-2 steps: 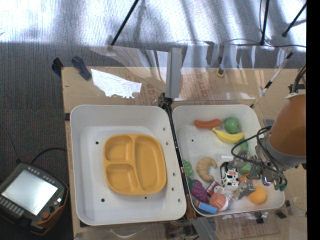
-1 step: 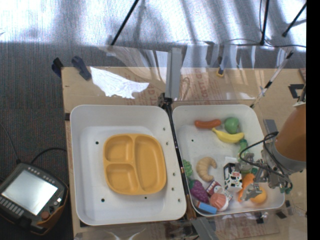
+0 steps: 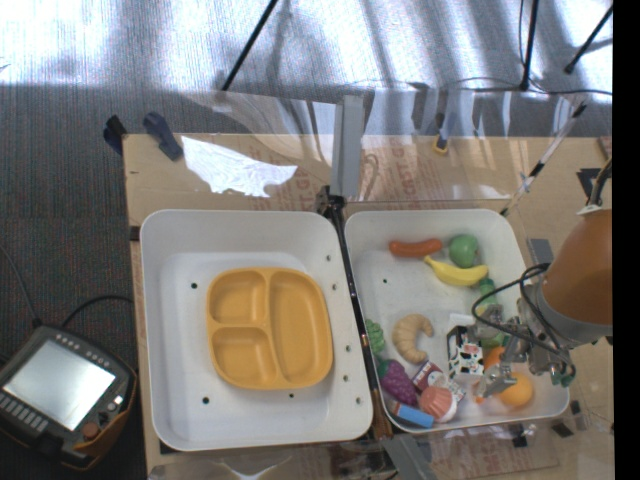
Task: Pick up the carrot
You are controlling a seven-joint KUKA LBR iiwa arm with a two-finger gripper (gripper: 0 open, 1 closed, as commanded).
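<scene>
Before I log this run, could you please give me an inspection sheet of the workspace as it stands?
Surface: wooden bench bearing a left bin and a right bin, both white.
Job's things: carrot not surely identified; possibly the orange-red long piece at the right bin's far side.
Clutter: yellow divided plate in the left bin; banana, green apple, croissant, milk carton, grapes and orange in the right bin.
Grippers: end effector low over the right bin's near right corner, beside the orange.
Cables: black loops at the wrist.
Surroundings: teach pendant, crumpled paper, tripod legs.
</scene>
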